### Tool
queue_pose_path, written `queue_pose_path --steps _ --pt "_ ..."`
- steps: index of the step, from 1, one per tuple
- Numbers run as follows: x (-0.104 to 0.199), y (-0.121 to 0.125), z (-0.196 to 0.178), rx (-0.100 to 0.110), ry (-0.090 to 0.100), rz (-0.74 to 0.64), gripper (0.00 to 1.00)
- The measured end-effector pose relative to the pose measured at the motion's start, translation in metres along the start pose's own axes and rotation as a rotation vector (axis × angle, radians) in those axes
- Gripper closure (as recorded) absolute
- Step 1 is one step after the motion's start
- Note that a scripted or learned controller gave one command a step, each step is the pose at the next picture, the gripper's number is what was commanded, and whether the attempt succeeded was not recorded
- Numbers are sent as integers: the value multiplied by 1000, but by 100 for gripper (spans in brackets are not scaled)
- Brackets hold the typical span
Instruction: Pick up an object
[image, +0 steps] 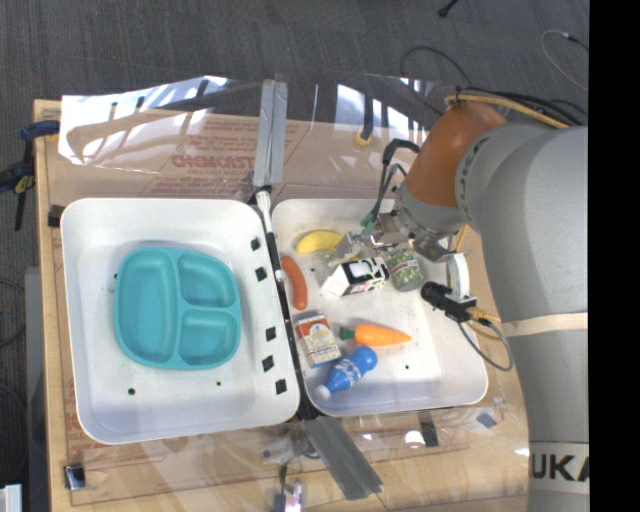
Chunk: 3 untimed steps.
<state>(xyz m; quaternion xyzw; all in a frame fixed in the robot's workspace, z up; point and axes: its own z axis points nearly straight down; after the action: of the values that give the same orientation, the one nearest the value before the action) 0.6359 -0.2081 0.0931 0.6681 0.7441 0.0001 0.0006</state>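
Observation:
My gripper (362, 250) is low in the right bin (455, 370), near its far middle. Directly under and against it lies a white and black toy vehicle (355, 278). A yellow banana (319, 241) sits just left of the gripper and a small green can (404, 269) just right of it. Along the bin's left wall lies a red sausage (295, 282). Nearer the front are a small carton (319, 338), an orange carrot (381, 335) and a blue bottle (348, 370).
The left bin (90, 400) holds a teal divided plate (178, 306). A black cable and plug (448, 298) hang over the right bin's right side. The grey arm (520, 230) covers the bench's right edge.

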Motion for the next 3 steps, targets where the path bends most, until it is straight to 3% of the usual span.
queue_pose_path --steps 1,2,3 --pt "1 1 -10 1 -1 -5 100" --pt "1 1 -10 0 -1 -6 0" --pt "3 -32 -2 -5 -1 -94 0"
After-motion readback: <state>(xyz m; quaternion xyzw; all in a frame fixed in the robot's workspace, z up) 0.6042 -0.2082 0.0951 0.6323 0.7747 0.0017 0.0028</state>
